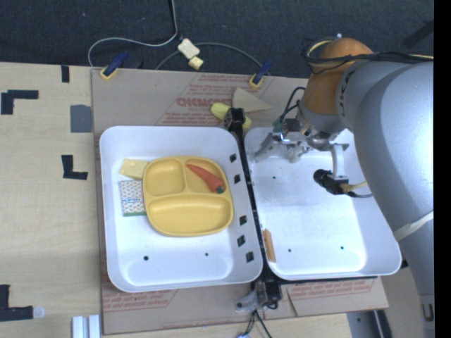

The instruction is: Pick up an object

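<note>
Yellow plate (189, 206) sits well left of the gripper (294, 145), grip state unclear; reaching step, needing leftward travel.

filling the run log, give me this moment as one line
arm over right bin | hand at its far edge | yellow tray with red carrot in left bin | nothing seen held

Two white bins sit side by side on the bench. The left bin (120, 259) holds a yellow divided plate (187, 197) with a red pepper (206, 176) lying in its upper right compartment. A small checked packet (131, 197) and a pale yellow piece (132, 167) touch the plate's left edge. The grey arm (384, 111) reaches over the right bin (317, 245), its gripper (292, 141) near the far wall.
</note>
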Robot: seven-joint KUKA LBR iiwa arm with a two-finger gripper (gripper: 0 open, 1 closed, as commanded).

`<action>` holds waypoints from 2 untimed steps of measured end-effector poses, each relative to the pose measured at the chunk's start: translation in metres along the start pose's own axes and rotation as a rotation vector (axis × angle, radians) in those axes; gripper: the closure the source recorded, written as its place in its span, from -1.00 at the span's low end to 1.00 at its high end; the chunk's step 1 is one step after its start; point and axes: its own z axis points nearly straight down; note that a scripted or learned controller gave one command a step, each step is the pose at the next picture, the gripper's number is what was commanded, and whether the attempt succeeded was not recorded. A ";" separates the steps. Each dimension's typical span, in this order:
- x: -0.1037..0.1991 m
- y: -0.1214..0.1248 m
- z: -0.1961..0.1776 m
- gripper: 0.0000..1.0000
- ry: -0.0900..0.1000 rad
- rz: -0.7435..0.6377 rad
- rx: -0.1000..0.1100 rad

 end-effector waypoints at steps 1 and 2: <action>0.000 -0.001 -0.011 1.00 -0.001 -0.001 0.000; 0.086 -0.058 -0.104 1.00 0.004 -0.005 0.001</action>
